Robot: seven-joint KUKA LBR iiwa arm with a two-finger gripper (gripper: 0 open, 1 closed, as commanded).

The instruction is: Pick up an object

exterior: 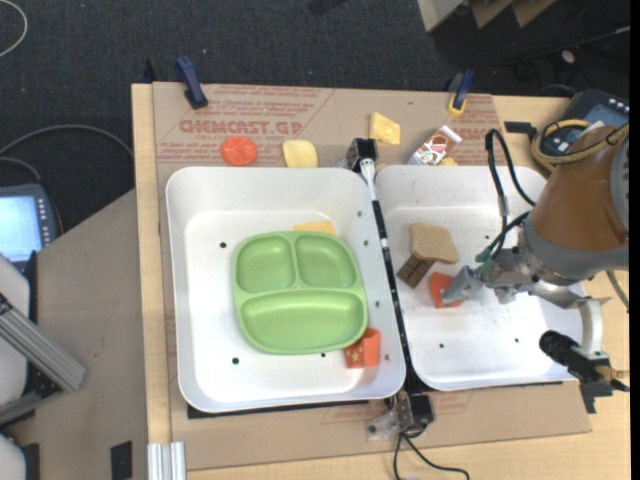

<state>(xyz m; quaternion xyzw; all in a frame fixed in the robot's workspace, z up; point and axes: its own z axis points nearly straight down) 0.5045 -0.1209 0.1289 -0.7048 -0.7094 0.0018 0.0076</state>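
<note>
White right bin (470, 368), pincer (462, 290) touching red block (441, 289), grip state unclear, block's axis unclear.

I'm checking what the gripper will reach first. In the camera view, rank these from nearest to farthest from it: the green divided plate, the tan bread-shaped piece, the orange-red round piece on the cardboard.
From the gripper, in the right bin:
1. Tan bread-shaped piece, same bin, just up-left.
2. Green divided plate, left bin.
3. Orange-red round piece, on the cardboard beyond the left bin.
</note>
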